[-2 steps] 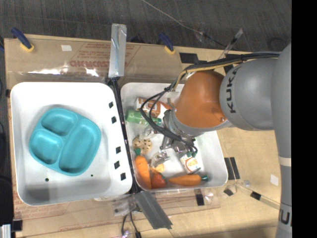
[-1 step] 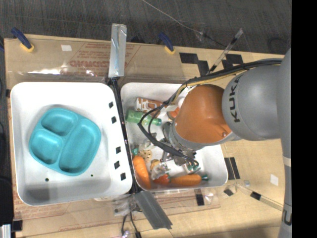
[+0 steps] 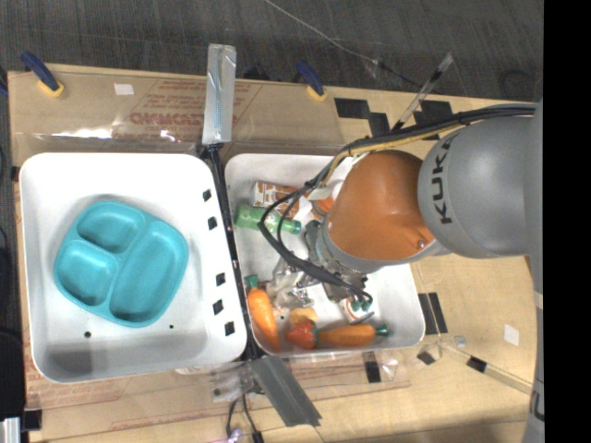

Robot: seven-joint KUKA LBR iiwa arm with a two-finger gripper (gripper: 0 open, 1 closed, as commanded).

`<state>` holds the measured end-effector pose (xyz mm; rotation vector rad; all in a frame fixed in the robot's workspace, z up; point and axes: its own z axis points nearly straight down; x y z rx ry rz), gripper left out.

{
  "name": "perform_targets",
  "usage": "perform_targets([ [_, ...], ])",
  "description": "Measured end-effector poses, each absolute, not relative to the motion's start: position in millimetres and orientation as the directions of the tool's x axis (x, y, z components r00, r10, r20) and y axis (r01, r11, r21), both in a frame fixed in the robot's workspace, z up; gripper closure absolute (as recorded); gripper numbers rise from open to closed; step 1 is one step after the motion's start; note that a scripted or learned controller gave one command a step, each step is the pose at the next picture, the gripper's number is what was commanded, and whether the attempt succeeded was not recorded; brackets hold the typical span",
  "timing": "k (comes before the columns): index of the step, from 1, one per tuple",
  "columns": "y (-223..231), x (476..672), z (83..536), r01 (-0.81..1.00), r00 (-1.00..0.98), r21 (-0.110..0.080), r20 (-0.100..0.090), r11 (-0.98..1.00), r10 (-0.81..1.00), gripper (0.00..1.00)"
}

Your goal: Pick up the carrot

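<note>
Bench w/ 2 white bins (image 3: 37, 247) | carrot (image 3: 346, 336) in rt bin, near edge | claw (image 3: 309, 289) state: can't tell

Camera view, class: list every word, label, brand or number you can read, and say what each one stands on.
"KUKA": dark letters on the arm's grey housing, reading sideways.
Red print on the cardboard sheet behind the left bin: too blurred to read.
Label on the brown packet in the right bin: too small to read.
White tags on the bench: no legible text.
</note>
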<state>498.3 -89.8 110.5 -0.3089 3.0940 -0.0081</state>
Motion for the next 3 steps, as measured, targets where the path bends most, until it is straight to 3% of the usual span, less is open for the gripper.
perform_targets([
  [1,-86,526.3,210,-0.478,-0.878,-0.004,-0.005,0.878,-0.478,1.0],
  [2,-143,553.4,207,-0.694,-0.72,-0.002,-0.001,0.72,-0.694,1.0],
  [3,-122,561.8,238,-0.953,-0.302,-0.002,-0.002,0.302,-0.953,1.0],
])
